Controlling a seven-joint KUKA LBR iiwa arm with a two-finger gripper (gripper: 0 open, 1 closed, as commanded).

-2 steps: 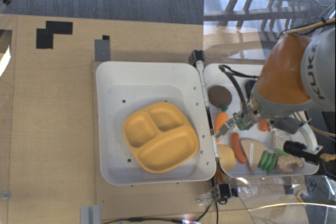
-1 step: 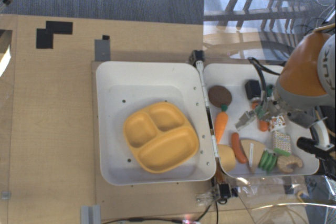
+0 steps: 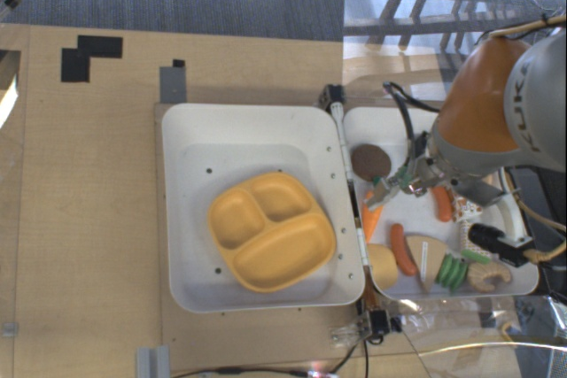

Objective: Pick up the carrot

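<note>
Carrot first, operator: you can see the slim orange carrot (image 3: 371, 218) lying in the right white bin (image 3: 523, 283), close against its left wall, its tip pointing down toward you. You have the two-finger gripper (image 3: 387, 189) right at the carrot's upper end, low over the bin floor; whether its jaws are spread or closed cannot be made out from this angle, and nothing shows the carrot between them.

Nearest you in that bin sit a pale yellow rounded piece (image 3: 382, 261), a red-orange sausage-shaped toy (image 3: 404, 249), a beige flat slab (image 3: 432, 258), a green ridged item (image 3: 451, 271) and a tan lumpy piece (image 3: 487, 276). A little farther back, a second small orange piece (image 3: 442, 204) lies to the right of the gripper. Beyond the gripper, a round dark brown disc (image 3: 370, 160) rests near the bin's far left corner.

In the left white bin (image 3: 190, 155) you have a yellow three-compartment plastic plate (image 3: 271, 230), set at a slant. The grey arm with its orange band (image 3: 483, 106) reaches in from the right.
</note>
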